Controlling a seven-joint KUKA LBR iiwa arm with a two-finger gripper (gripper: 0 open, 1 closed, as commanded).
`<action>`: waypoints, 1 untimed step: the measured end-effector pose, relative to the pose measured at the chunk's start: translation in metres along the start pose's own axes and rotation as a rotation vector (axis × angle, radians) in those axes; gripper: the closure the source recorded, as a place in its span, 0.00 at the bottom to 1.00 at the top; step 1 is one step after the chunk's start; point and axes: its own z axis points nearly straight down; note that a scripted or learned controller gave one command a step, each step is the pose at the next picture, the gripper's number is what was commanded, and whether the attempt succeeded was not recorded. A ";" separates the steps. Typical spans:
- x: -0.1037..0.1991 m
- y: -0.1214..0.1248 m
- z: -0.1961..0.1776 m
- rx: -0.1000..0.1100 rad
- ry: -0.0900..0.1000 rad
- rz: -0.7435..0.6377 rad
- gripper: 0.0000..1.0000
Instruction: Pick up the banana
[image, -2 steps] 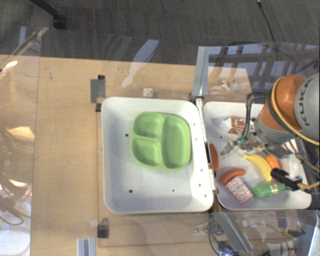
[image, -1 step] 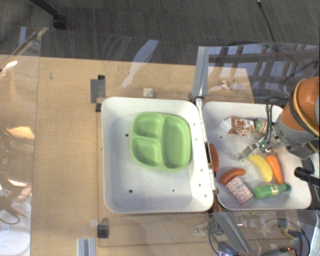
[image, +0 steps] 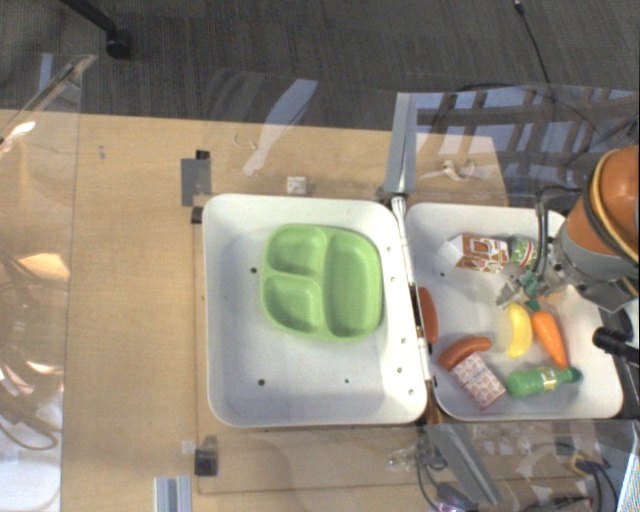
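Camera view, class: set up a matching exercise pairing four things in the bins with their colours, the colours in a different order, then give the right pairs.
Things:
1. banana
2. carrot
3. plate
4. bottle

Colours:
A. orange
B. light green, three compartments
C. yellow
D. dark green with a yellow cap

Pairs: 1-C, 2-A, 3-B, 4-D

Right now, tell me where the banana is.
The banana lies in the right bin, just left of the carrot and above the green bottle, with the gripper directly above it in the camera view.
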 end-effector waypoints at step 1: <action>0.002 0.068 -0.092 0.024 0.017 0.073 1.00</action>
